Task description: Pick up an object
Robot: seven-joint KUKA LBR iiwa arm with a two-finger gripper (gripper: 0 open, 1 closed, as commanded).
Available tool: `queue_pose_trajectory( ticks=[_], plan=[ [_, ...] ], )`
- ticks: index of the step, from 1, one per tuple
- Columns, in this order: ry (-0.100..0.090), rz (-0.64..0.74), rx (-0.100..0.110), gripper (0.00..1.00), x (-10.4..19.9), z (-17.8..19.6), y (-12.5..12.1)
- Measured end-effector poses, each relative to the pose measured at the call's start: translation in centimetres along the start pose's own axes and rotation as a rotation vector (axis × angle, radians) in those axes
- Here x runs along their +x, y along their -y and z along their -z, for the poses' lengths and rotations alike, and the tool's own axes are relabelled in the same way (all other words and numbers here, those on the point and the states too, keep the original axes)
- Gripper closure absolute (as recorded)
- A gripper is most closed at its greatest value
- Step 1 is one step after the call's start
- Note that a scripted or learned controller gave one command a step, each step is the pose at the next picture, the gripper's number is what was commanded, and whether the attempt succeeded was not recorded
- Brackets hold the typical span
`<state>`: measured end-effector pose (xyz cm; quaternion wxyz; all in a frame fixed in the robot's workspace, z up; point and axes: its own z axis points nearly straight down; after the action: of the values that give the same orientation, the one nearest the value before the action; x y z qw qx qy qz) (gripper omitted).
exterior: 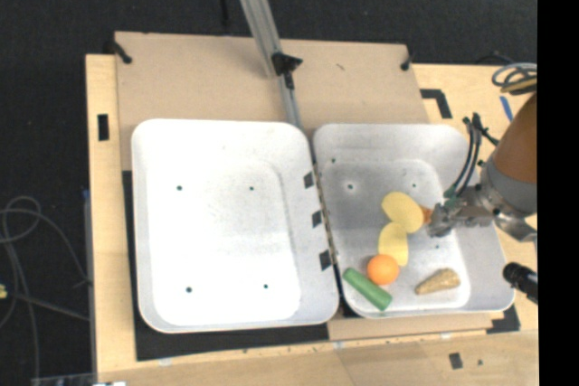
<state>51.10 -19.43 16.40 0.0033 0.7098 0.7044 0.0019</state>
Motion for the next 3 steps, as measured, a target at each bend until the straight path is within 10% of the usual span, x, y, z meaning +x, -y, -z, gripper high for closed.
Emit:
queue_pose_trajectory(
  ticks=[2,3],
  plan=[
    [0.001,0.011,-0.001,1.0,-0.3,9.8,-0.2],
    [-0.003,0.016,0.004,1.0,5.2,10.5,-2.2]
  ],
)
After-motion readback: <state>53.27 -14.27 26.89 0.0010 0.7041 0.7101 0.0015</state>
